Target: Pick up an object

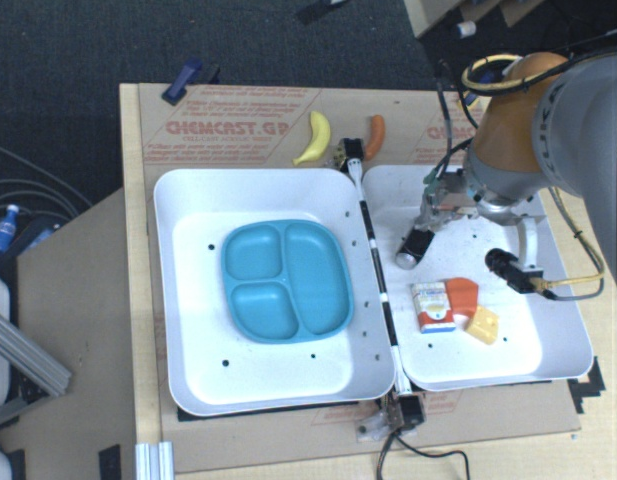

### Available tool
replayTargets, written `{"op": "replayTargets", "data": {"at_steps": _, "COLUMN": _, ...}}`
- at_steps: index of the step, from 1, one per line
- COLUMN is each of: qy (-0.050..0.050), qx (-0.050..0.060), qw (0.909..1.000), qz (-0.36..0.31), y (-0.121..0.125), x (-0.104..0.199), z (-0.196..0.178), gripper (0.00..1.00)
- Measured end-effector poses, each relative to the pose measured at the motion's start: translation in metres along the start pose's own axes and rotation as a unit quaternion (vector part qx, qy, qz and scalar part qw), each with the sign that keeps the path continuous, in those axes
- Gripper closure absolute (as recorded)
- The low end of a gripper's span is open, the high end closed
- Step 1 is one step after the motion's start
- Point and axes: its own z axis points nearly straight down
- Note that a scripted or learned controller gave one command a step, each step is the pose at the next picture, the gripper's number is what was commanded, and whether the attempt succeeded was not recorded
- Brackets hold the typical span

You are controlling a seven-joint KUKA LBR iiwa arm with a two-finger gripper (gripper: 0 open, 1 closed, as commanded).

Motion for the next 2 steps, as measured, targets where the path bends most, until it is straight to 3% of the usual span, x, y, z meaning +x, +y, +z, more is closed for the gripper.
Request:
{"op": "replayTargets", "data": {"at_steps": 1, "qy": 0.000, "qx": 0.000, "qw": 1.0000, "qz": 0.000, "y": 0.000, "x": 0.000, "z": 0.000, "gripper": 0.00}}
{"op": "replayTargets", "data": {"at_steps": 2, "qy": -0.002, "qx": 0.003, "qw": 1.0000, "qz": 0.000, "y": 0.006, "x": 0.006, "z": 0.013, "gripper": 0.00}}
